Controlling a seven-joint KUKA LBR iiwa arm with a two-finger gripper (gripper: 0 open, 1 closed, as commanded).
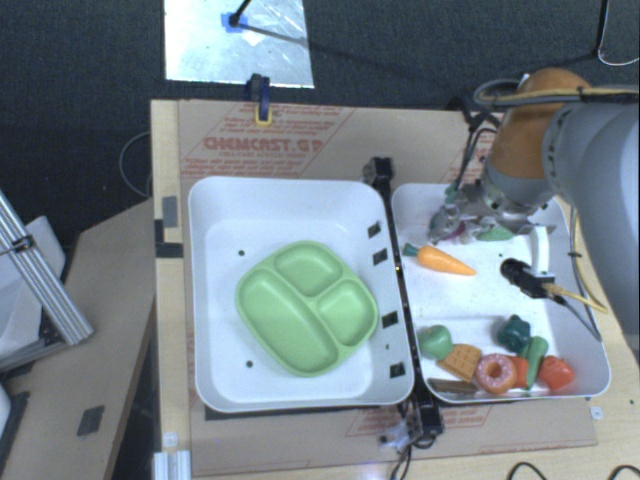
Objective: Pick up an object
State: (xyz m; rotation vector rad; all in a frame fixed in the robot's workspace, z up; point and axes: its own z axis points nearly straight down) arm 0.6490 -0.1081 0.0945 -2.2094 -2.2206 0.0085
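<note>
The gripper [462, 223] is low at the back of the right bin [590, 368], just behind the toy carrot [445, 260]; what it's doing with its grip, I cannot tell.

Left bin [215, 268]: holding the divided plate [305, 308].
Right bin [580, 298]: carrot [445, 261] lying behind; donut [495, 372] and waffle [460, 360] sitting in front (touching).
</note>
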